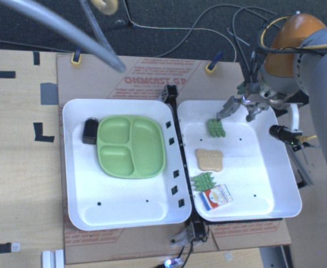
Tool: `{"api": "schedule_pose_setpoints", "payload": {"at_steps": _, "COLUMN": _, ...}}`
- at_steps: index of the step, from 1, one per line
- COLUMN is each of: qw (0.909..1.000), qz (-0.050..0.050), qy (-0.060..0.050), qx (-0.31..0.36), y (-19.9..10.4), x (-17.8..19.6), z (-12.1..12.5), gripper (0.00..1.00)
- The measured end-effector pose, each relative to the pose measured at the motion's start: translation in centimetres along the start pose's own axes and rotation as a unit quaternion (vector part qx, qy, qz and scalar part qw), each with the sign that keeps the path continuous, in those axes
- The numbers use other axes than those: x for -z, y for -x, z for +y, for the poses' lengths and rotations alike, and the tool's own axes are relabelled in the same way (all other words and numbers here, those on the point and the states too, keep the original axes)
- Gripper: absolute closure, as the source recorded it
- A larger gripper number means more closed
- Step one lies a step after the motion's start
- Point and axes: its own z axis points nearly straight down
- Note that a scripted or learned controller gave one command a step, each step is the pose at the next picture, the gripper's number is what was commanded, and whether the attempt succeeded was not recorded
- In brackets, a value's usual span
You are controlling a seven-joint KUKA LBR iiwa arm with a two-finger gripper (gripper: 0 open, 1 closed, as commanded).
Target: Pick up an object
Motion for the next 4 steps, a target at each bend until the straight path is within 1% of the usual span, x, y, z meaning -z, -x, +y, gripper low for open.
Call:
{"api": "schedule_pose_setpoints", "payload": {"at_steps": 1, "qw": 1.0, "qz": 0.0, "qy": 0.0, "qx": 0.0, "y": 0.2, "x": -4.5, "z": -0.5, "gripper": 0.0}}
{"api": "schedule_pose_setpoints", "payload": {"at_steps": 2, "qw": 1.0, "qz": 0.0, "qy": 0.002, "qx": 0.001, "y": 0.1, "x": -3.1, "z": -0.3, "gripper": 1.0}}
{"api": "schedule_pose_setpoints", "payload": {"at_steps": 3, "qw": 1.0, "qz": 0.0, "qy": 0.005, "qx": 0.0, "y": 0.0, "x": 1.1, "z": -0.3, "gripper": 1.0}}
{"api": "schedule_pose_setpoints", "payload": {"at_steps": 4, "qw": 1.0, "qz": -0.001, "qy": 0.006, "qx": 0.0, "y": 1.0, "x": 6.3, "z": 0.0, "gripper": 1.0}}
